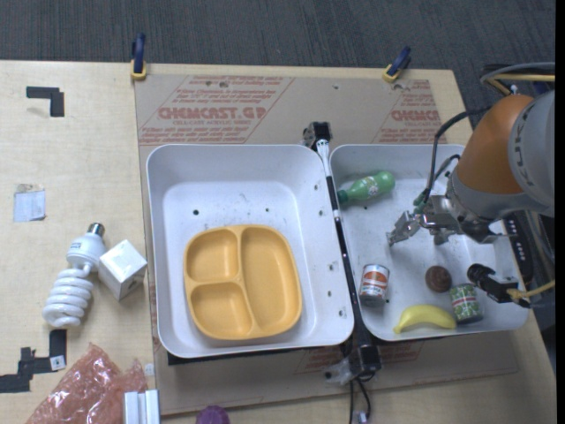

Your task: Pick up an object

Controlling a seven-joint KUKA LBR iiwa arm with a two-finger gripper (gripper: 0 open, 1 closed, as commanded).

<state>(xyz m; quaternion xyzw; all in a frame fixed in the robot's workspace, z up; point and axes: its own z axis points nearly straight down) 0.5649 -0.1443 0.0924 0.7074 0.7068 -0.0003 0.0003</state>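
Cardboard-topped bench is carrying two white bins. At three o'clock, the gripper (408, 228) is hovering spread and holding nothing over the right bin (353, 162). Its nearest target, the can (374, 283), is lying at five o'clock; descending off-centre could be nudging it aside.

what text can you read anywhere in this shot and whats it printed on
"CHEMCAST G P" in red on the brown board behind the left bin; smaller lines under it are blurred.
Same red print, cut off, on the board behind the right bin.
Labels on the two cans and green bottle: too small to read.
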